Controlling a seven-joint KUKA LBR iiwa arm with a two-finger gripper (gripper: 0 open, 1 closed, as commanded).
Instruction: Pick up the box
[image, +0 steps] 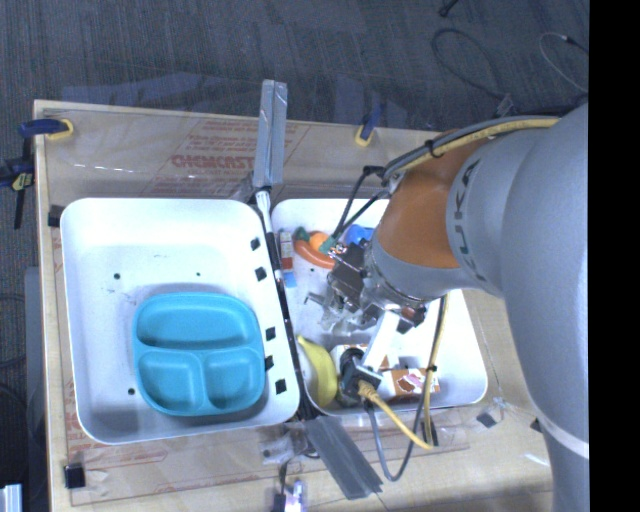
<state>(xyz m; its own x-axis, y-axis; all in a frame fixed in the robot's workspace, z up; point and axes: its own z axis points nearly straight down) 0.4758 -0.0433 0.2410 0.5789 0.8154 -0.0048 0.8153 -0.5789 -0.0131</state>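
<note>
A small brown and orange box (407, 382) lies at the front of the right bin (470, 372), partly behind a yellow cable. My gripper (337, 308) is down in the middle of that bin, up and to the left of the box and apart from it. The grey and orange arm covers most of the bin's right half. I see nothing held at the gripper.
A yellow banana-shaped thing (321, 368) lies at the right bin's front left corner. An orange item (318, 245) and a blue item (358, 237) sit at its back. The left bin (100, 250) holds a blue divided tray (198, 352).
</note>
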